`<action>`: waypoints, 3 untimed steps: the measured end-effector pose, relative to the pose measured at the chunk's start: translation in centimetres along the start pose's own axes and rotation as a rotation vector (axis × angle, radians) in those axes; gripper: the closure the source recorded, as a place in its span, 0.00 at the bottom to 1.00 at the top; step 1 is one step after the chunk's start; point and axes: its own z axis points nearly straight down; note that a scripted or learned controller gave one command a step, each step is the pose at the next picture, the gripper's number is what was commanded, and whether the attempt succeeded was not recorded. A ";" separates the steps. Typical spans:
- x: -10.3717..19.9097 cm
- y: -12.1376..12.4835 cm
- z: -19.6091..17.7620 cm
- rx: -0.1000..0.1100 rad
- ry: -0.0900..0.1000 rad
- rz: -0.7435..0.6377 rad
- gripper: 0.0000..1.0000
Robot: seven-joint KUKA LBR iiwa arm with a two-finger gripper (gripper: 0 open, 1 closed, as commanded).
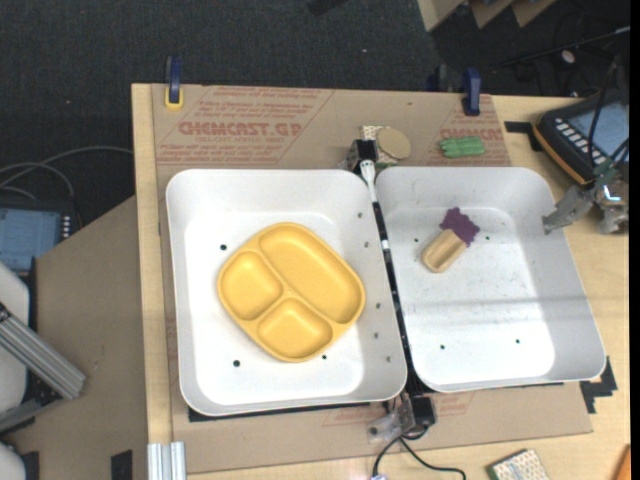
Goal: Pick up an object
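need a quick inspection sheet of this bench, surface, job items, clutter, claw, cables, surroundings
surface: brown cardboard-covered bench bearing left white bin and right white bin
job's things: yellow three-compartment plastic tray in left bin; tan cylinder-shaped block touching small purple block in right bin
clutter: green object and round tan disc behind the bins
claw: grey claw at right bin's right edge, open or shut unclear
cables: black cable at front edge
surroundings: dark floor

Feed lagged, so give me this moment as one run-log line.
gripper: right bin's edge, holding nothing | tan cylinder block, purple block: right bin | yellow divided plastic plate: left bin
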 end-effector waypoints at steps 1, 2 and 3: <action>0.9 -6.0 10.3 0.006 0.009 -0.009 0.00; 0.0 -5.2 -4.0 -0.026 -0.005 -0.014 0.00; 0.3 -7.4 10.0 0.005 0.009 -0.010 0.00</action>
